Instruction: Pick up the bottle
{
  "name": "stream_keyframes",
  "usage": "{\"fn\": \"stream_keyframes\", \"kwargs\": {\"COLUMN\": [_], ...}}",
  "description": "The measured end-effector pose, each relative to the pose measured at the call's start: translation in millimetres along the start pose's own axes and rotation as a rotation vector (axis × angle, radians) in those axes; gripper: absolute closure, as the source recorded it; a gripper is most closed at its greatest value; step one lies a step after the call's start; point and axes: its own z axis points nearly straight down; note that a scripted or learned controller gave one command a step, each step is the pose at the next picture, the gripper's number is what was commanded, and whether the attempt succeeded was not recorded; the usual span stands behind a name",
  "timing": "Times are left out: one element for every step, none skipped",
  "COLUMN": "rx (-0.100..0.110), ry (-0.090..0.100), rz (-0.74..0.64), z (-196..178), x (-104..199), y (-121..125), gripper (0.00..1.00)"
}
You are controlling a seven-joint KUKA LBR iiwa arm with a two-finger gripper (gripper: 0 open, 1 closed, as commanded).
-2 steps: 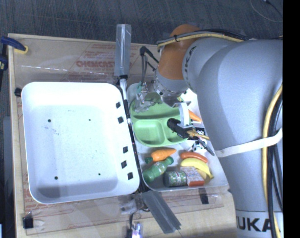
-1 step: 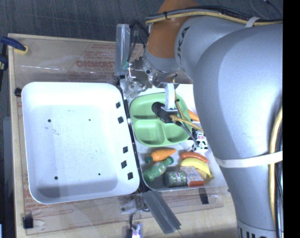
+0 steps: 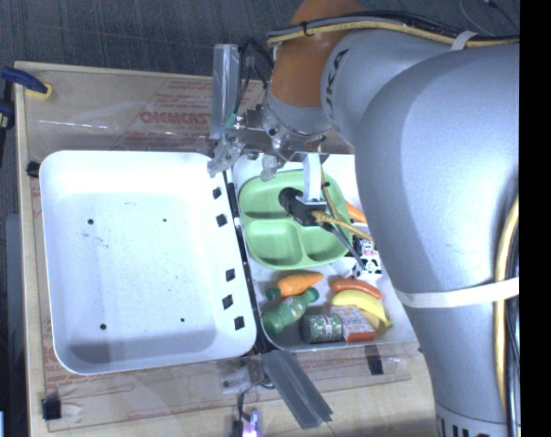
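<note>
White plastic left bin point(image 3: 66, 244) adjoins the right bin point(image 3: 264, 334). By that bin's left wall the green bottle point(image 3: 285, 312) lies on its side, just below a carrot point(image 3: 298, 284). The gripper point(image 3: 273, 160) hangs at a green tray's point(image 3: 284, 239) far end; whether it is open or closed cannot be told. A banana point(image 3: 366, 304) lies rightmost.

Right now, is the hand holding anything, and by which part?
Nothing visibly: the hand hovers beside the green tray, and the green bottle lies apart from it in the right bin.
</note>
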Motion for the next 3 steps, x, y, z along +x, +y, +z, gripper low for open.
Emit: {"fn": "stream_keyframes", "kwargs": {"rx": [-0.018,-0.019,0.000], "ry": [0.015,0.030,0.001], "rz": [0.115,0.209,0.172], "z": [52.8,59.8,-0.4], "x": [-34.4,-34.9,-43.5], "y": [-15.9,-15.3,4.2], "gripper": [0.00,0.00,0.00]}}
